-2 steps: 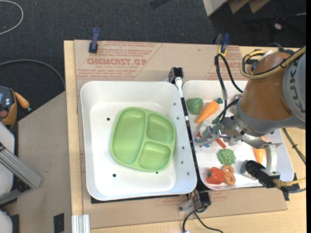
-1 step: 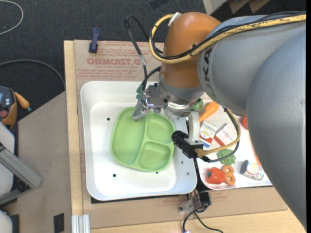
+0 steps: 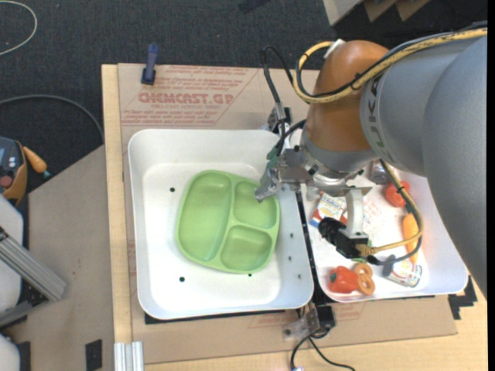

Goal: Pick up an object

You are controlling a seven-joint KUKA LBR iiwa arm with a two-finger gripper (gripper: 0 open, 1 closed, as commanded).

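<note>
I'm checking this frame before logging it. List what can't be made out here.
- Tool: over the green tray's upper right corner; its fingers are too small and dark to read.
- Right bin: the arm covers its upper half.
- Items there: orange and red pieces, too cluttered to identify.
- Arm: cut off by the right edge.

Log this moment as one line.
arm: over the bins' divide | gripper: at green divided plate rim, left bin | grasp: unconfirmed

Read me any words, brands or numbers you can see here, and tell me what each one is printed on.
"CHEMCAST G P", in red, on the brown board behind the left bin.
Smaller red lines above and below it: too blurred to read.
Print on the white packets in the right bin: too small to read.
</note>
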